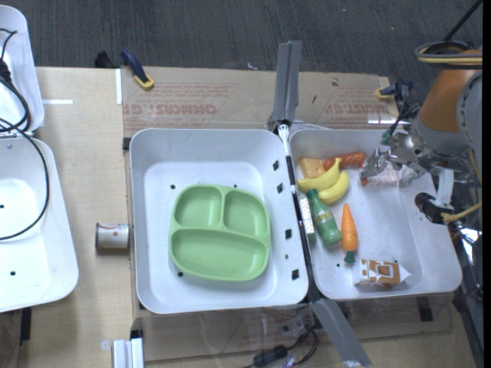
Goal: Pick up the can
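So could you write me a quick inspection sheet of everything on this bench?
Surface: wooden bench, two white bins; left bin, right bin.
Job's things: can lies on the bench, left of both bins.
Clutter: green tray in left bin; banana, bottle, carrot, carton in right bin.
Grippers: gripper over right bin's far corner; what lies under it is blurred.
Cables: black cable at far left.
Surroundings: dark floor.

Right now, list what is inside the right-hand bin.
A banana, a green bottle, a carrot, a small carton and a red item lie in the bin. The gripper covers part of a pale object; I cannot tell what it is.
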`<state>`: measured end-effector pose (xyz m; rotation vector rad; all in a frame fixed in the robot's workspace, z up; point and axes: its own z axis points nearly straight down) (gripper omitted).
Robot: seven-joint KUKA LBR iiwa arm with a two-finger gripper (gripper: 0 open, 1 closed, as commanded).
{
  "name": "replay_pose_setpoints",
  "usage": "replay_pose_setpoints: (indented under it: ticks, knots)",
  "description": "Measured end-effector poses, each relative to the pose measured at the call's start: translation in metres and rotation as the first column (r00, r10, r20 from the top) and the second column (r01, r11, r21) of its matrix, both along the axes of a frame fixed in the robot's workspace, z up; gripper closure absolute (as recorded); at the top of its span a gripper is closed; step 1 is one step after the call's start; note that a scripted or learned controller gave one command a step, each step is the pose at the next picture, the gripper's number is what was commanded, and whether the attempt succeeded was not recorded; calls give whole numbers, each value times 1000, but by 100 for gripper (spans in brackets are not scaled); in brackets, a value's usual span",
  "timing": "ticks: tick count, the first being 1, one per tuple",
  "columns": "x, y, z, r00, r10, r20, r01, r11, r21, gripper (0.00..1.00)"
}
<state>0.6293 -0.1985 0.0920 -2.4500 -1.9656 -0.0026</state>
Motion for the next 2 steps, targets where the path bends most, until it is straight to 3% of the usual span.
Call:
replay_pose_setpoints:
  ticks: [1, 2]
  knots:
    - [-17, 39, 0, 999, 53, -3, -53, 999, -2, 0]
    - [-24, -8, 1, 997, 73, -1, -73, 997, 6, 0]
